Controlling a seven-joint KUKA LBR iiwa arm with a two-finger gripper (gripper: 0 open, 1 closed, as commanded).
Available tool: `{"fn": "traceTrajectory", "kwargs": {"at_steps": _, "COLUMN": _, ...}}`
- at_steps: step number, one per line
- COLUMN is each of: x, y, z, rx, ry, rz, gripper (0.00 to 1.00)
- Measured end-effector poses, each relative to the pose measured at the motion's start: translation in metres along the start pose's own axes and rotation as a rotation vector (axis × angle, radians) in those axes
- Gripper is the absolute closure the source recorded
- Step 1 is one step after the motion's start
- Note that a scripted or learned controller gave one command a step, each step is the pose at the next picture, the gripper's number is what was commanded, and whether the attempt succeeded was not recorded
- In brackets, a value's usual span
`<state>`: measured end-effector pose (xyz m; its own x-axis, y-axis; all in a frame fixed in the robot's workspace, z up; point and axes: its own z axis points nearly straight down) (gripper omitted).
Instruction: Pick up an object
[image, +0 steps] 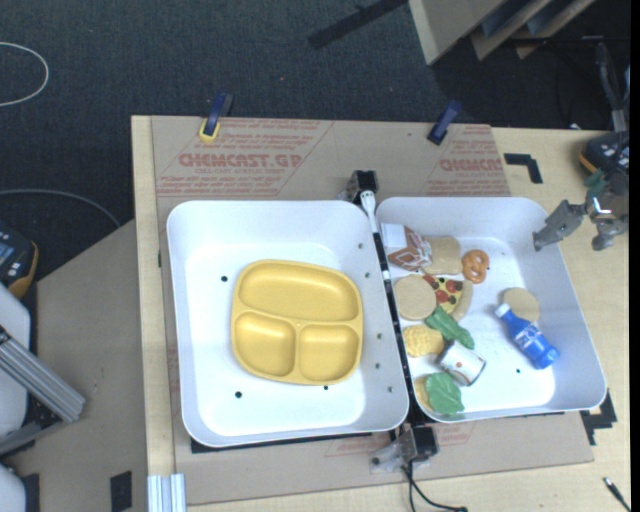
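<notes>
My jaws (577, 222) hung at the right bin's (575, 385) far right corner, above its rim, grasping nothing; whether they stood released or clenched could not be determined. The right bin held a blue bottle (527, 337), a pretzel (475, 264), a can (461, 363) and assorted toy foods; the left bin (200, 400) held a yellow divided tray (296, 321).

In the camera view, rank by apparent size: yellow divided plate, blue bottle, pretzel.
1. yellow divided plate, by far the largest
2. blue bottle
3. pretzel, smallest, though not far behind the bottle
</notes>
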<state>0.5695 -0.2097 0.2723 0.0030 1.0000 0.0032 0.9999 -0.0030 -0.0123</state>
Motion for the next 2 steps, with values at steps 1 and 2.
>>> {"fn": "traceTrajectory", "kwargs": {"at_steps": 1, "x": 0.000, "y": 0.002, "z": -0.006, "rx": -0.012, "ry": -0.003, "rz": -0.003, "gripper": 0.00}}
{"fn": "traceTrajectory", "kwargs": {"at_steps": 2, "x": -0.001, "y": 0.004, "z": 0.057, "rx": -0.005, "ry": -0.001, "rz": -0.003, "gripper": 0.00}}
